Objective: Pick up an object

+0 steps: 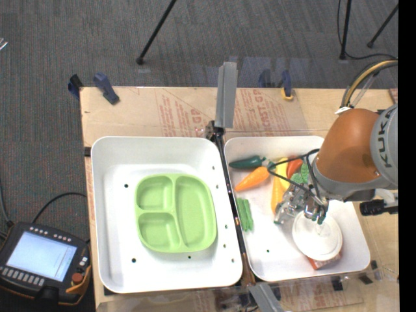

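My gripper (300, 208) hangs low over the right bin (279, 265), just above a white bowl-like object (316, 236) that lies on something orange-red. Beside the gripper to the left lie a yellow piece (278, 192), an orange carrot (252, 179) and a dark green pepper (247, 162). A red-orange piece (294, 167) and a green leafy piece (299, 178) sit right under the wrist. Green beans (245, 214) lie by the bin's left wall. The arm's orange band (348, 149) hides the bin's far right part.
The left bin (110, 174) holds a light green divided plate (175, 213). A grey upright post (226, 99) stands behind the seam between the bins. A teach pendant (42, 262) lies on the floor at lower left. Tripod legs stand behind the bench.
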`<state>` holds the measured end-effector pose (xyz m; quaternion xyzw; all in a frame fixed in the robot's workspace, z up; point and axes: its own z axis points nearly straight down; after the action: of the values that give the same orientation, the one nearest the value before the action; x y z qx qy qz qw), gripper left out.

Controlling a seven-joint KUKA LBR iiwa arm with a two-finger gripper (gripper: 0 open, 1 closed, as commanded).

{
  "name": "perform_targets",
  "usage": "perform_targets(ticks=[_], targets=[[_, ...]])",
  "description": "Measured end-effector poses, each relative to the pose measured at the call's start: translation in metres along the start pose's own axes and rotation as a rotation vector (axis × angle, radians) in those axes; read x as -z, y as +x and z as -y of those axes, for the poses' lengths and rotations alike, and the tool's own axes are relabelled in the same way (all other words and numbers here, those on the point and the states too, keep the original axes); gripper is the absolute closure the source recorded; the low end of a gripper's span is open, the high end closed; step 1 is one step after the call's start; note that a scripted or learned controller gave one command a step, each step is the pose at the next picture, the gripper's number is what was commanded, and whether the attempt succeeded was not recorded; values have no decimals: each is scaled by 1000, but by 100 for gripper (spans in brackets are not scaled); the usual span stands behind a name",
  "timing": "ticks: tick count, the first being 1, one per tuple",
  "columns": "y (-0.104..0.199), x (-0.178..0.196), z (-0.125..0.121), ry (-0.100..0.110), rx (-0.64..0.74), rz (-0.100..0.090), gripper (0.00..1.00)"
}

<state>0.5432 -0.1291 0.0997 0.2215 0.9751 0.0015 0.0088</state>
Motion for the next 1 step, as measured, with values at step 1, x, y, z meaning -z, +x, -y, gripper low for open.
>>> perform_targets(ticks=[1], targets=[[2, -5, 0, 1, 1, -4, 0]])
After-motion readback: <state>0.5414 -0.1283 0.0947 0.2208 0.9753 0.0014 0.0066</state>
